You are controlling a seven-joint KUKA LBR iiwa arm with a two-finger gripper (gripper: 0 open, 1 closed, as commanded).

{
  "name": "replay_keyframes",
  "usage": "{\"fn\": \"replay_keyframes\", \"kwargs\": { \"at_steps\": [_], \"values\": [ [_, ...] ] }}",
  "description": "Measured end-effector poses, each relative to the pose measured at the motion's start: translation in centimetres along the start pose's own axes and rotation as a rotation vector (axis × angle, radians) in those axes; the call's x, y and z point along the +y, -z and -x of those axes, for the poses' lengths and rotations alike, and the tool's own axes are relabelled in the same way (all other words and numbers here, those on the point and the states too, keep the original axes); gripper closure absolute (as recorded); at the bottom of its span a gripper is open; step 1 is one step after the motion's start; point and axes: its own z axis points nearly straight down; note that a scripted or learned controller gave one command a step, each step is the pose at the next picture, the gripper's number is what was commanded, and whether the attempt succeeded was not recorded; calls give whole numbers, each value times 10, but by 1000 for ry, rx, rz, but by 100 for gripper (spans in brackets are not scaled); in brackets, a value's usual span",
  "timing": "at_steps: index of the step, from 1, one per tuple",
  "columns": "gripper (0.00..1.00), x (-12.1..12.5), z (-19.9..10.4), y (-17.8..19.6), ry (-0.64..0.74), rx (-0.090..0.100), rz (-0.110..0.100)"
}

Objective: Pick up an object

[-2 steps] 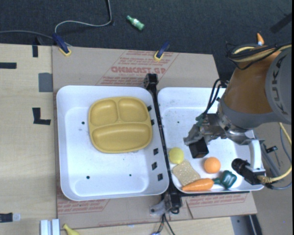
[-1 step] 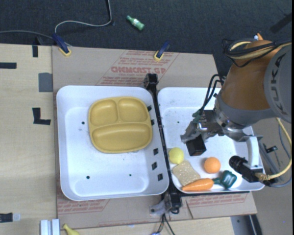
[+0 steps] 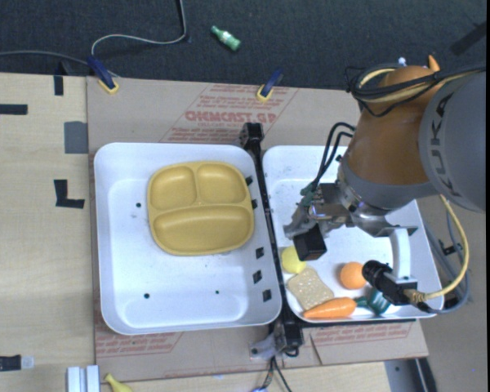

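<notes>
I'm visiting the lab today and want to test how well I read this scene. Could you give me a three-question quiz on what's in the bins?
1. True or false: the yellow divided plate lies in the left bin.
2. Which thing lies nearest the front edge of the right bin? A) the toy carrot B) the orange ball C) the lemon-yellow piece
3. Fill in: the tool hangs over the ____ bin.

Key: 1 true; 2 A; 3 right.
</notes>
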Motion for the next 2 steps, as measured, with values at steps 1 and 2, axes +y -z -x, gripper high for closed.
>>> {"fn": "replay_keyframes", "kwargs": {
  "at_steps": [1, 2],
  "values": [
    [100, 0, -23, -1, 0, 0, -1],
    [100, -1, -49, -7, 0, 0, -2]
  ]
}}
